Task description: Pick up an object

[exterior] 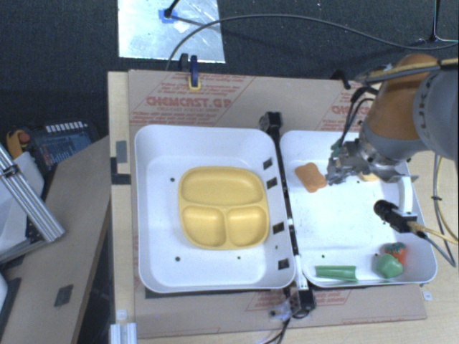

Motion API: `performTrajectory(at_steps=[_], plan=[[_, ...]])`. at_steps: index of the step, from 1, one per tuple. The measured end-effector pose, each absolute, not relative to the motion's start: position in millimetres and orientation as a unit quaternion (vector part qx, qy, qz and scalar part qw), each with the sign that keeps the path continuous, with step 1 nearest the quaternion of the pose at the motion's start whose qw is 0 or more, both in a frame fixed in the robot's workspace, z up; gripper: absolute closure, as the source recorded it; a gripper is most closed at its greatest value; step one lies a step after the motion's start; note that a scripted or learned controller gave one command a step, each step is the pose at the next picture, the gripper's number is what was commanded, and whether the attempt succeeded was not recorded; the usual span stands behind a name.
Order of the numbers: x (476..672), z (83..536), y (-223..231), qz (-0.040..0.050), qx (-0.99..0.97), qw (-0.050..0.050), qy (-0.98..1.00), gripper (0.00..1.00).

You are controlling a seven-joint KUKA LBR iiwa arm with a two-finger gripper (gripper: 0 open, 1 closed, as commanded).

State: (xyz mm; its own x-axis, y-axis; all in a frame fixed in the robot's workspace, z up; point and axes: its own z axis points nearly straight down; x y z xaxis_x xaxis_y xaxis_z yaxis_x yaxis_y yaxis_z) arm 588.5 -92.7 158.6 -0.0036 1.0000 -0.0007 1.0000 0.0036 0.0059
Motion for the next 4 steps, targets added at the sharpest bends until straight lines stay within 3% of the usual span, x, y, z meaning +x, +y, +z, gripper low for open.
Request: performTrajectory(at_steps=[2,4], plan=[[588.2,236,-89,0.0017,0.705,0.002,0.709,1.0],[588.0,251,18,0.0013,0.704,0.0,0.71,1.0]])
